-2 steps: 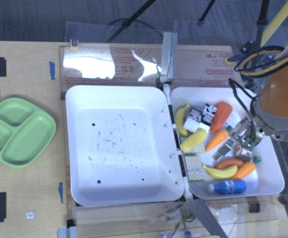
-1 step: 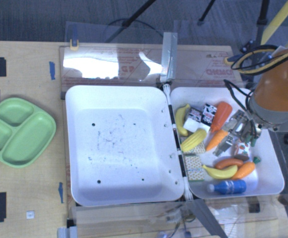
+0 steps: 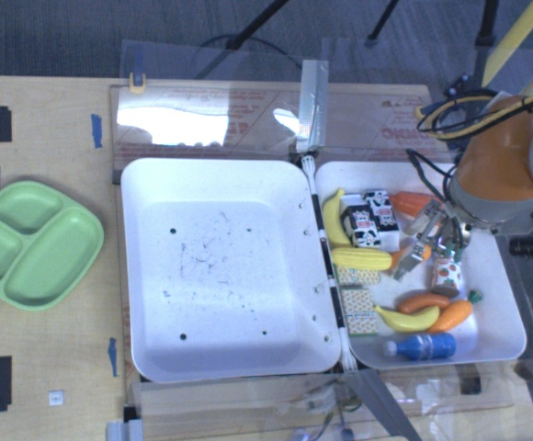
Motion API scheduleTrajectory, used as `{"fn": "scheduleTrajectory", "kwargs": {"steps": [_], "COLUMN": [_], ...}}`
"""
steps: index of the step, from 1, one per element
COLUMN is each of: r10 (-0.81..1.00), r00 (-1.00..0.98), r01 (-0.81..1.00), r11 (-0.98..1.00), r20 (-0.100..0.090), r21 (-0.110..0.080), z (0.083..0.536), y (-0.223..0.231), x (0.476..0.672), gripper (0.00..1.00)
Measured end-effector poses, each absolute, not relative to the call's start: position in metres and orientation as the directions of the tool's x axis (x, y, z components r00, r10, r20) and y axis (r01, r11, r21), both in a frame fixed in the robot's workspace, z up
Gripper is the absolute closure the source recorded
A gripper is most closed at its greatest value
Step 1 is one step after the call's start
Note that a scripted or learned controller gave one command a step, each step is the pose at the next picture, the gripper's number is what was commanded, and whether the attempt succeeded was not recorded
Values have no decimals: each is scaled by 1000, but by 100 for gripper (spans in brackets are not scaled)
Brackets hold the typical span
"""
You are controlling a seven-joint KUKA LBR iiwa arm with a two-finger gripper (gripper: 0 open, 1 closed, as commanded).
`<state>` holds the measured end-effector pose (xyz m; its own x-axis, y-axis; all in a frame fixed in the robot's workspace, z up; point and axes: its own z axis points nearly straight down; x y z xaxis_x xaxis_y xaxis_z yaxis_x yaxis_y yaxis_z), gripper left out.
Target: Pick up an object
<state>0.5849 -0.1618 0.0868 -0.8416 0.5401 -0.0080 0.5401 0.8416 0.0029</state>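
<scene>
- Tool [image 3: 429, 243] sits low over the middle of the right bin [image 3: 510, 324], among the toys; whether it is released or clenched cannot be told at this slant, and no item is visibly gripped.
- Task object is not yet chosen. Candidates all lie in the right bin: a corn cob [image 3: 363, 259] just left of the tool, a black-and-white carton [image 3: 369, 220] at the far side, a long yellow piece [image 3: 333, 217] along the left wall, a banana [image 3: 407, 318], a carrot [image 3: 452, 314] and a red-brown sausage shape [image 3: 423, 299] near the middle, and a blue bottle [image 3: 423, 346] at the near wall.
- Handling judgement: these look like light, hollow plastic play foods, stiff but smooth, so likely to slip or roll under a pinch. Corn cob appears the best take: across its short axis at mid-length. Bottle is round and may squirt out.
- Crowding is the risk; banana, carrot and sausage touch one another.
- Surface: shallow white bin, smooth floor, low walls. Left bin [image 3: 156, 186] stands just beside it, sharing a divider.
- Room: wooden desk [image 3: 37, 118] carries both bins; a green divided plate [image 3: 32, 242] lies well apart at the left. Clear panels [image 3: 211, 108] stand at the far side.
</scene>
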Motion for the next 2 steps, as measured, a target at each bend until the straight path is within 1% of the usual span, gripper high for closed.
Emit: {"fn": "scheduleTrajectory", "kwargs": {"steps": [1,2], "r10": [542,819], "r00": [-841,-573], "r01": [542,819], "r11": [841,573], "r20": [-15,-5], "r21": [8,4], "z": [99,89], "y": [-162,-196], "x": [587,613], "gripper": [100,100]}}
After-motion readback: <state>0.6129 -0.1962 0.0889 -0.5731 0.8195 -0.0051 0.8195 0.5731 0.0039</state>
